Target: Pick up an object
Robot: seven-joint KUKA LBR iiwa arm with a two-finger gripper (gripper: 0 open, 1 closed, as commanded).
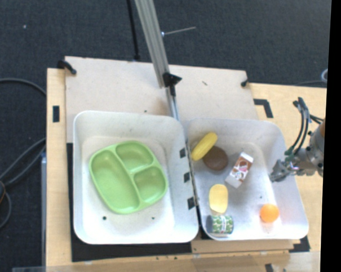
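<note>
From above, the worktop (133, 86) carries two shallow white bins side by side. The left bin (79, 213) holds a green divided plate (128, 176) with three compartments, lying flat near the bin's middle.

The right bin (294, 205) holds six things. A banana (204, 146) lies slantwise near the bin's upper left, touching a brown round thing (216, 159) just below and to its right. A small carton (240, 169), white with red and brown print, lies tilted right of the brown thing, close to it but apart. Below these, a pale yellow oval piece (218, 198) lies near the bin's left wall. Just under it, at the bin's lower edge, a green patterned can (221, 224) lies on its side. An orange ball (269, 213) sits alone toward the lower right, well apart from the others.

The arm comes in from the right, with cables curving over it. Its end effector (283, 169) is at the right bin's right wall, above the ball and well right of the carton. It is too small and blurred here to tell whether it is open or closed, and nothing can be seen gripped in it.

A grey metal rail (154, 39) slants from the top of the view to the gap between the bins.
</note>
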